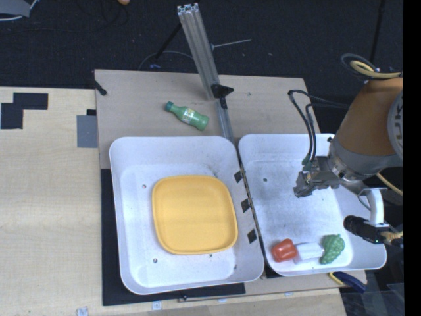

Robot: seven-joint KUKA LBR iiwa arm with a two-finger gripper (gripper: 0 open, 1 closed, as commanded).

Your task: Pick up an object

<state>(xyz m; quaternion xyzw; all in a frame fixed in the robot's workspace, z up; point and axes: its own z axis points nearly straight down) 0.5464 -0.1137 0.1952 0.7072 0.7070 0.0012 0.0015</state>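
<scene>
In the right bin [276, 170] lie three small things near the front edge: a red pepper-like piece [283, 249], a white piece [306, 251] and a green broccoli-like piece [332, 248]. My gripper [306, 187] hangs over the middle right of that bin, behind those things and apart from them. Nothing shows between its fingers. A yellow square plate [194, 214] lies flat in the left bin [125, 176].
A green bottle [187, 115] lies on its side on the bench behind the left bin. A slanted metal rail [200, 45] rises behind the bins. Black clips [245, 205] mark the seam between the two bins. The arm's body [371, 127] overhangs the right bin's far right.
</scene>
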